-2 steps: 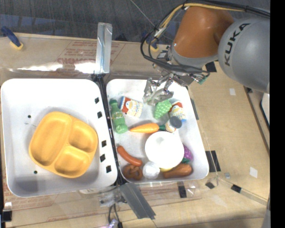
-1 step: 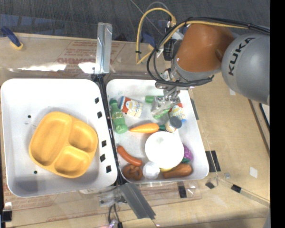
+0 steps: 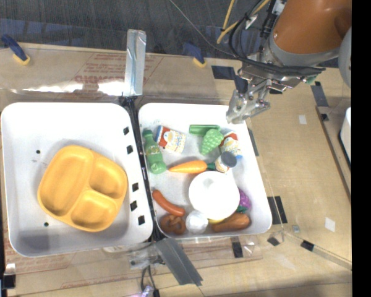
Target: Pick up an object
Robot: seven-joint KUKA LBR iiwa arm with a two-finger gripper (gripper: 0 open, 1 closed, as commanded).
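Orange carrot [image 3: 187, 166] and the other toy food sit piled in the right bin [image 3: 260, 184] while the claw [image 3: 241, 111] hovers at its far rim holding nothing I can see, can't tell its opening, so next it's descend and grab.

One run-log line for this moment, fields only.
gripper: over right bin back-right corner, nothing held | carrot: in right bin | yellow tray: in left bin

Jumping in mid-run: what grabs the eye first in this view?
The yellow divided plate sits alone in the left bin. The right bin is crowded with toy food around a white round lid and an orange carrot. The gripper hangs over that bin's far right corner.
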